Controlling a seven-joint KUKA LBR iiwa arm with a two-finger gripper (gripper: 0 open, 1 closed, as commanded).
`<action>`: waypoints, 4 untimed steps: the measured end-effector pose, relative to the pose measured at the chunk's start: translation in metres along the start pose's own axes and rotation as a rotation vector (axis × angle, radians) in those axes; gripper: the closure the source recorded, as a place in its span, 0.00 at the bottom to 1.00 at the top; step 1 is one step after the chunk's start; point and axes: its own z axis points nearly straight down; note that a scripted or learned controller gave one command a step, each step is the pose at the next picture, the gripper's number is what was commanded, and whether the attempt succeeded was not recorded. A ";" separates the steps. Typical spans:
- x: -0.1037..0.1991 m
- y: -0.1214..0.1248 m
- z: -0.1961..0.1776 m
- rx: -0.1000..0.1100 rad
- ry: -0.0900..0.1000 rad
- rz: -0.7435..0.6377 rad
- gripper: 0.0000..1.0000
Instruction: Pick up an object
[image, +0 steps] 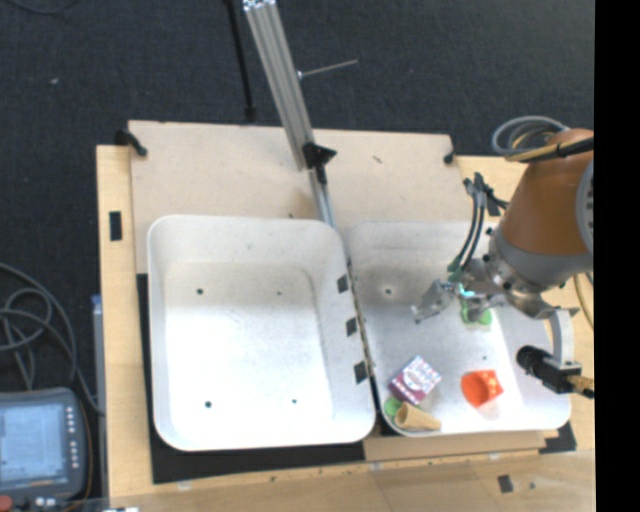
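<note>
While the hand (440, 298) hangs low over the right bin (400, 250), its state unreadable from here, the objects lie apart from it: purple packet (415, 380), orange piece (481, 387), cone (417, 417), green item (478, 314).

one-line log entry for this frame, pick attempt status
arm: over right bin | gripper: low near bin's centre, nothing seen held | green object: beside gripper | purple packet, orange object, cone: front of bin, untouched
</note>
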 end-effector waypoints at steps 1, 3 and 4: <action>0.000 0.001 -0.002 -0.005 -0.001 0.003 0.00; 0.006 -0.001 0.107 -0.002 -0.003 0.004 0.00; 0.005 0.001 0.094 -0.008 -0.002 0.011 1.00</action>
